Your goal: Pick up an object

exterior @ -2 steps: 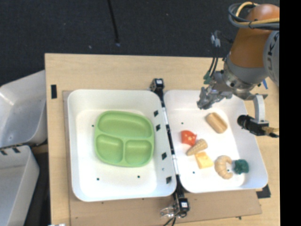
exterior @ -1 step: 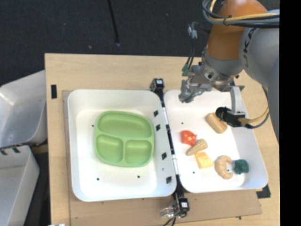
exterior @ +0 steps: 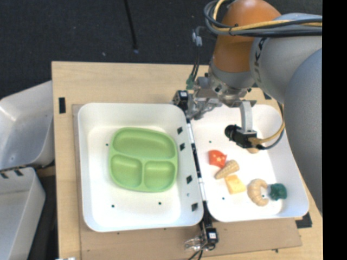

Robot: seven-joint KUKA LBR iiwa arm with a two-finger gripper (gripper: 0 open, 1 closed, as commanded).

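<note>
Several small items lie in the right bin [exterior: 271, 145]: a red piece [exterior: 217, 157], a tan ridged piece [exterior: 226, 168], a yellow block [exterior: 235, 184], a beige ring [exterior: 258, 192] and a dark green lump [exterior: 278, 190]. My gripper [exterior: 201, 107] hangs below the orange wrist band at the bin's far left corner, close to the divider between the bins. It is well behind the items and apart from them. I see nothing held in it.
A light green divided plate [exterior: 143, 158] lies in the left bin [exterior: 92, 199]. A black part on a cable [exterior: 240, 135] hangs over the right bin behind the red piece. The grey arm covers the right bin's far right side.
</note>
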